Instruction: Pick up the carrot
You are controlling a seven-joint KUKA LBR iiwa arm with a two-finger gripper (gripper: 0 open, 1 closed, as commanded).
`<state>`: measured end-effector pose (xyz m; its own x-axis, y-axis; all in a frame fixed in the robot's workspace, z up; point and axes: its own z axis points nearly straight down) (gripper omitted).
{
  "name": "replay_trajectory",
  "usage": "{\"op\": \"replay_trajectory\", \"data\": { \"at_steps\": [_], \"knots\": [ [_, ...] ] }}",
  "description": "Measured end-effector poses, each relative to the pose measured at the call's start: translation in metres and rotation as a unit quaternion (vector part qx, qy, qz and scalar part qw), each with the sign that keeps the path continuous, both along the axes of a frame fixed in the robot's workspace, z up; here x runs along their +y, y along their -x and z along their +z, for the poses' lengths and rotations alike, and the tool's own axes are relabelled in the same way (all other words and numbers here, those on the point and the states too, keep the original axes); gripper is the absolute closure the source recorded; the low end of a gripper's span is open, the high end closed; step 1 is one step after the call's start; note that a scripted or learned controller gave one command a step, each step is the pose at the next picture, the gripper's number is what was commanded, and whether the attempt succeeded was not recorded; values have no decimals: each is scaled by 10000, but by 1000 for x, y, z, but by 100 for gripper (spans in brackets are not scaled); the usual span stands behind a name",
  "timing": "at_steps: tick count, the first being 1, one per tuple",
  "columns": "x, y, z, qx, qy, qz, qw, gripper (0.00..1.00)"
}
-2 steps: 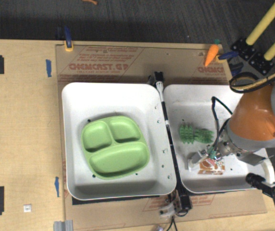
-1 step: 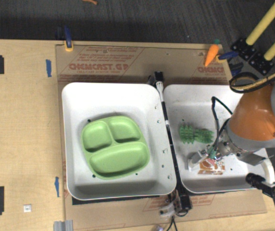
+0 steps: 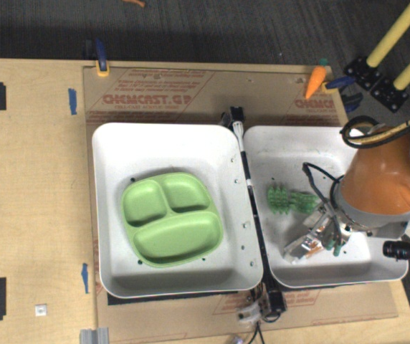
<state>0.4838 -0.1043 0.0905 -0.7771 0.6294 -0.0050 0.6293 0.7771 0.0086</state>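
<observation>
While the gripper (image 3: 307, 246) sits low in the right bin (image 3: 277, 145), grip unclear, carrot (image 3: 315, 82) on the board beyond.

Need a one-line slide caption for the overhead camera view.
Gripper low in the right bin near a green spiky toy; carrot outside on the cardboard; green divided plate in the left bin.

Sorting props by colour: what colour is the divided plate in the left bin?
Light green plate, camera view.
</observation>
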Motion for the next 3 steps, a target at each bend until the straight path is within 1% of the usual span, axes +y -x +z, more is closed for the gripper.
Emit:
{"op": "replay_trajectory", "data": {
  "at_steps": [1, 2, 3],
  "knots": [
    [-79, -11, 12, 27, 19, -863, 9963, 0],
    [-112, -1, -1, -11, 8, 2513, 9679, 0],
    [-110, -2, 9, -23, -7, 2521, 9677, 100]
  ]
}}
